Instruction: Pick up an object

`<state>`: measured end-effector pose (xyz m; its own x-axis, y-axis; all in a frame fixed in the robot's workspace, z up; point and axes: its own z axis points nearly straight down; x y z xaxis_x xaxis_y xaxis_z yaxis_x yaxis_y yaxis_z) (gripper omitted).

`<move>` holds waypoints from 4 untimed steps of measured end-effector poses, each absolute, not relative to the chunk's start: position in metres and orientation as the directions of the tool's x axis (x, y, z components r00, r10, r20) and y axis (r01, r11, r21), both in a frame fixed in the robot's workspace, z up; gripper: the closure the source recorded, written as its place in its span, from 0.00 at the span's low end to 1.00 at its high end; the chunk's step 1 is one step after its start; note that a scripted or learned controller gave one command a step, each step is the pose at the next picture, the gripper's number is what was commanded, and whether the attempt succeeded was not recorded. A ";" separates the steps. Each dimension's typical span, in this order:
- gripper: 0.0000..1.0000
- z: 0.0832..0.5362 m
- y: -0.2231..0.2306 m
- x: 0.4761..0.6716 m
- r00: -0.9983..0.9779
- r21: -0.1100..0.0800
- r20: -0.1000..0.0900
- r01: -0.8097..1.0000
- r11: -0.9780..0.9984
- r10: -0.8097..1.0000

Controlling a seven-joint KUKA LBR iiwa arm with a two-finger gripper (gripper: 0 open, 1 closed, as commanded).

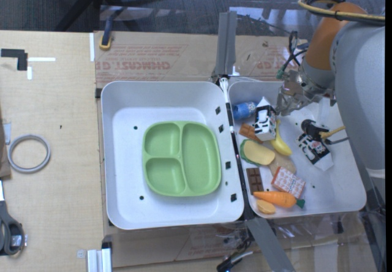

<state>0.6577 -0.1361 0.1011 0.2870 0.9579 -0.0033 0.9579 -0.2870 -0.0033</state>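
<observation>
My gripper [283,104] hangs low over the back of the right bin [349,197], coming in under the orange wrist band [321,44]. Just to its left and below it stands a small black-and-white carton [264,122], very close to the gripper's tip; I cannot tell if they touch. A blue can [245,108] lies left of the carton and a yellow banana [281,143] lies below it. Further forward are a yellow-green slice [257,153], a brown bar [254,180], a red-and-white packet [288,182] and a carrot [278,199].
A black, white and red toy [313,145] lies on the right side of the right bin. The left bin [119,197] holds a green divided plate [182,158]. The arm's grey body [364,81] covers the right bin's far right corner. A grey tape ring [27,153] lies on the bench at left.
</observation>
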 end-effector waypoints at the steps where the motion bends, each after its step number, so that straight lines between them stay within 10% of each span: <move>1: 0.00 0.192 -0.092 0.659 0.496 -0.001 -0.003 0.868 -0.496 0.868; 2: 0.00 0.116 -0.105 0.614 0.360 0.003 -0.002 0.933 -0.360 0.933; 3: 0.00 0.090 -0.094 0.511 0.681 -0.004 -0.003 0.732 -0.681 0.732; 4: 1.00 0.099 -0.096 0.511 0.685 -0.006 -0.003 0.729 -0.685 0.729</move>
